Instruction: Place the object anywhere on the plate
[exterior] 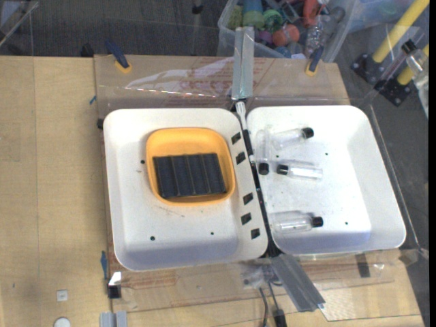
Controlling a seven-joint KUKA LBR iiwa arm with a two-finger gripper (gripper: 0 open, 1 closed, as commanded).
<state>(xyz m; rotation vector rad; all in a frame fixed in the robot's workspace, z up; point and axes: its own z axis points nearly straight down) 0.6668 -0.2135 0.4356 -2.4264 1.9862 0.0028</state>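
Note:
An orange plate (158, 141) sits in the left white bin (129, 237). A black ridged rectangular object (189, 175) lies flat on the plate, covering most of its middle. In the right white bin (368, 203) lie three clear vials with black caps: one at the back (289, 135), one in the middle (298, 171), one at the front (297, 221).
A metal divider strip (242, 67) runs between the bins, with black tabs along the seam. A clear tub of colourful toys (286, 12) stands behind the bench. Blue clamps hold the back edge. Bare wooden bench lies to the left.

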